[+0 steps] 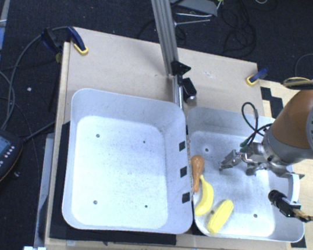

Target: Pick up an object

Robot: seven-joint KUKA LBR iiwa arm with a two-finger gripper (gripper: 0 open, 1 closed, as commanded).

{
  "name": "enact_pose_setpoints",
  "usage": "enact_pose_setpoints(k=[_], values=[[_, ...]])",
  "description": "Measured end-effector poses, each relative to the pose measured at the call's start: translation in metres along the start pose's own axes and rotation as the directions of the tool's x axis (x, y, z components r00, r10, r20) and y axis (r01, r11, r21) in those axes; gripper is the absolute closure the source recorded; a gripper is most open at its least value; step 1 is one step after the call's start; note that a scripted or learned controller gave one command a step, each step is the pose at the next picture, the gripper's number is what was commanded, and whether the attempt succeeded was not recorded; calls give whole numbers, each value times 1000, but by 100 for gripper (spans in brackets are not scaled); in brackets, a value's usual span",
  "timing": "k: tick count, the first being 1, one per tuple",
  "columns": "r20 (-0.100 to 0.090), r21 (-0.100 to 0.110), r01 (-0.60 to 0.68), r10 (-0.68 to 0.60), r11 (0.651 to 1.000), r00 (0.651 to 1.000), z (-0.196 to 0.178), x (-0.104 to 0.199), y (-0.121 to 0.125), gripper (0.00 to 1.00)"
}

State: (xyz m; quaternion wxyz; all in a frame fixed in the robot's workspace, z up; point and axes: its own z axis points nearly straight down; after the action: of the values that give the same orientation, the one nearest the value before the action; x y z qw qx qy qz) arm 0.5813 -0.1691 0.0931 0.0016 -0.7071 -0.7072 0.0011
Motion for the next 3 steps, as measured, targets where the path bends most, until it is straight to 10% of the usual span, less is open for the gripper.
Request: enact_pose_setpoints(k=[1, 3], values=[[1, -4, 0, 0, 1000, 1000, -12, -1, 1, 100], [1, -7, 0, 0, 1000, 1000, -98, 1, 7, 100]])
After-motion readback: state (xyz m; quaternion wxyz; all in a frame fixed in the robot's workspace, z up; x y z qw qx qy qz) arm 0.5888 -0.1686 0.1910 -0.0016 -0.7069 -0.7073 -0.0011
